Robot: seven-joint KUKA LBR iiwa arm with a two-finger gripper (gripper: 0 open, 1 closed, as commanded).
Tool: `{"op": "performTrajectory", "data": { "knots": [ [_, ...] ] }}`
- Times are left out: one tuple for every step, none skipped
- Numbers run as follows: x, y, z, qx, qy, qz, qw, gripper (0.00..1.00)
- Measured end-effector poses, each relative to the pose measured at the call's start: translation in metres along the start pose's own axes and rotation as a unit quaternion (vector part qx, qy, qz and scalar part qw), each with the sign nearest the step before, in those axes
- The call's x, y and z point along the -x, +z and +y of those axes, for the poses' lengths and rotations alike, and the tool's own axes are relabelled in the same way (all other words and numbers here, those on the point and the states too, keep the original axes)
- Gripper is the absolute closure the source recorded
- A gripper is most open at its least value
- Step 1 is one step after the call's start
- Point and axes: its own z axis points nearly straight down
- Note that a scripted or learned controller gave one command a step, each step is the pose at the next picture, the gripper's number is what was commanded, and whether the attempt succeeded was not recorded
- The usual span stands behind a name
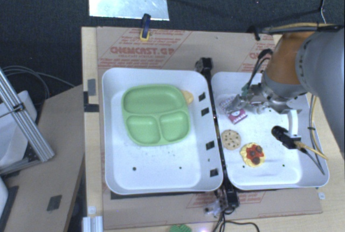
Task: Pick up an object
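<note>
I've got the gripper (233, 102) down in the right bin (269, 174) right over a small pink packet (237, 115), just above the cookie (231, 139), but can't tell jaws' state, so pick prob. not done yet.

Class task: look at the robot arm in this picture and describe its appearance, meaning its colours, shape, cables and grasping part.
The arm is a thick, rounded grey cylinder with an orange band above the wrist. Dark cables loop beside the wrist. The pincer is small, silvery metal.
</note>
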Motion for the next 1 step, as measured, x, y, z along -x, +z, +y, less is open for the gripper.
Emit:
{"op": "performTrajectory", "data": {
  "knots": [
    [0.0012,-0.0131,0.0008,0.003,0.001,0.000,1.0000,1.00]
  ]
}}
